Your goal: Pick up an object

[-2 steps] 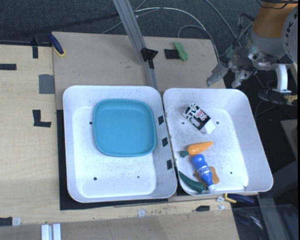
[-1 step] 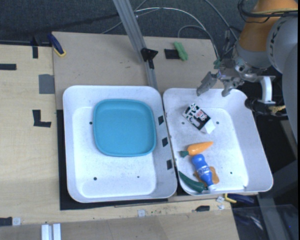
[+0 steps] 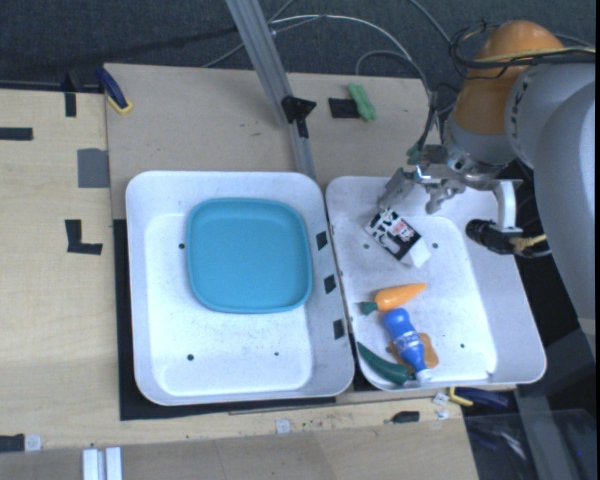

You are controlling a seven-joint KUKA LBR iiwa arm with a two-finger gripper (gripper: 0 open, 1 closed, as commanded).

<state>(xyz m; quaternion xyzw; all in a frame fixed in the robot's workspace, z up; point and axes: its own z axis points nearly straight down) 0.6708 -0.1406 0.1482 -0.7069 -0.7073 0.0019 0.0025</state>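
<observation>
Overhead, metal fingers (image 3: pixel 417 190) spread apart above a boxy black-and-white card (image 3: pixel 396 234).

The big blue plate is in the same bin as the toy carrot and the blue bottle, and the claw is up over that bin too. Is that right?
Not quite. The camera view shows the blue plate alone in the left bin. The toy carrot and blue bottle lie in the right bin, and the claw is over that bin.
</observation>
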